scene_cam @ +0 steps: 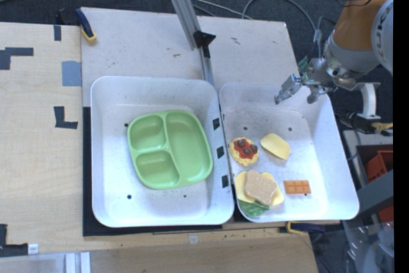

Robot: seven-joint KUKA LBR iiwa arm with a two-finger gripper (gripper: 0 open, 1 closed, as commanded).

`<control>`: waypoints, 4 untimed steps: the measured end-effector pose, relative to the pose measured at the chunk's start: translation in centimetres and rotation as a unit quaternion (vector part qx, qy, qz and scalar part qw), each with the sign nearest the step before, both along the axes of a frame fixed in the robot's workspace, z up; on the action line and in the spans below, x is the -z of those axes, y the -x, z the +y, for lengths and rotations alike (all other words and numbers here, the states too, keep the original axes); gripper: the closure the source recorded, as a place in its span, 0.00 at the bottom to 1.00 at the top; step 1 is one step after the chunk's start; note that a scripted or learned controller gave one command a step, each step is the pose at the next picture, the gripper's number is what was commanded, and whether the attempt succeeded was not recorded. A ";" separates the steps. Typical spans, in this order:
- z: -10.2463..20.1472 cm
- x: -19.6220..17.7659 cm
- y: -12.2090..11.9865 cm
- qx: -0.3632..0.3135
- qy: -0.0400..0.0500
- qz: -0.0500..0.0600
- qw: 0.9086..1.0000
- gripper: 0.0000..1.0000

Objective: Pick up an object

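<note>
Hovering metal hand point(298, 92), fingers apart | glossy green tray point(169, 149) | round pizza point(245, 150) | layered sandwich point(259, 190)

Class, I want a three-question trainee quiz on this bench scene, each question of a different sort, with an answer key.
1. True or false: the green three-compartment plastic tray lies in the left white bin.
2. Which is nearest the two-finger gripper? A) pale yellow oval toy B) small orange waffle block C) toy sandwich with lettuce
3. What lies just left of the oval toy?

Key: 1 true; 2 A; 3 round toy pizza with red topping.
</note>
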State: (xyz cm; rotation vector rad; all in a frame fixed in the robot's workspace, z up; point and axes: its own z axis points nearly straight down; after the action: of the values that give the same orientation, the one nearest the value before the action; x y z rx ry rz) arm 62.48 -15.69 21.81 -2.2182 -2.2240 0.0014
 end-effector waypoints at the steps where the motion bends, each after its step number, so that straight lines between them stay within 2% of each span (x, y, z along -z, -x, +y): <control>1: 0.0 0.0 0.0 0.000 0.000 0.000 1.000 0.00; 3: 0.3 13.0 0.3 0.000 0.000 0.004 1.000 0.00; 4: 0.3 13.0 0.4 0.000 0.000 0.001 1.000 0.00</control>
State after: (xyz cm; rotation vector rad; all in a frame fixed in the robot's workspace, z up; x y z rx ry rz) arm 62.10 -15.39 8.82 -2.2185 -2.2230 0.0043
